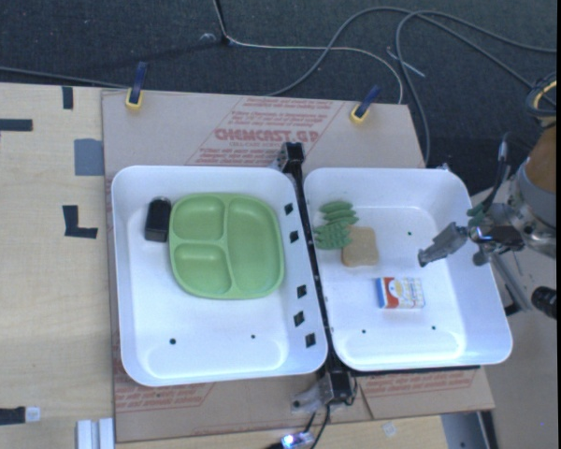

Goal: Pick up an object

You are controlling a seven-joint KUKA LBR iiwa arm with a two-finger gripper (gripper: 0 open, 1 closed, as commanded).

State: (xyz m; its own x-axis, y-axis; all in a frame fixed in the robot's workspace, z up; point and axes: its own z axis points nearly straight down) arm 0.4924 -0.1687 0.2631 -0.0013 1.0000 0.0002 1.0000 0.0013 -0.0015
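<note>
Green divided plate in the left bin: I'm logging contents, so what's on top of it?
Nothing lies in the green plate's three compartments. A black block sits beside its left rim. Whatever is underneath is covered.

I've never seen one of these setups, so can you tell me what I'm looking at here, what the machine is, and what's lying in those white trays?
One camera looks down at a slant on a bench with two shallow white bins. The left bin holds a green divided plate with a small black block beside it. The right bin holds a green leafy toy touching a tan block, and apart from them a small red, white and blue box. From the right a robot arm reaches in; its pincer hovers over the right bin with nothing between its fingers.
</note>
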